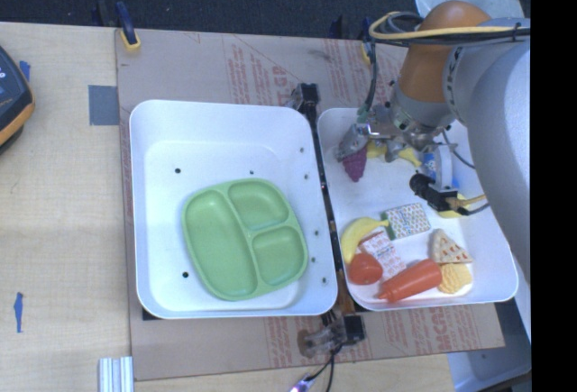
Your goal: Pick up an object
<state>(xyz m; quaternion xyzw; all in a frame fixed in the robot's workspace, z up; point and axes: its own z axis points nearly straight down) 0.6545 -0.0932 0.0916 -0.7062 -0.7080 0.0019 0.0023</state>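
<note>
Overhead: gripper low in right bin, far end; finger state unreadable. Purple toy just left of it, long axis pointing toward viewer.

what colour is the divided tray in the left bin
Light green; the divided tray shows clearly in the camera view.

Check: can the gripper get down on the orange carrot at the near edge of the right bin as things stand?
Probably yes. The carrot lies on top, open from above. The gripper sits at the bin's far end near a purple item. The tomato and the waffle piece crowd the carrot's ends, so closing across its middle looks safest.
</note>
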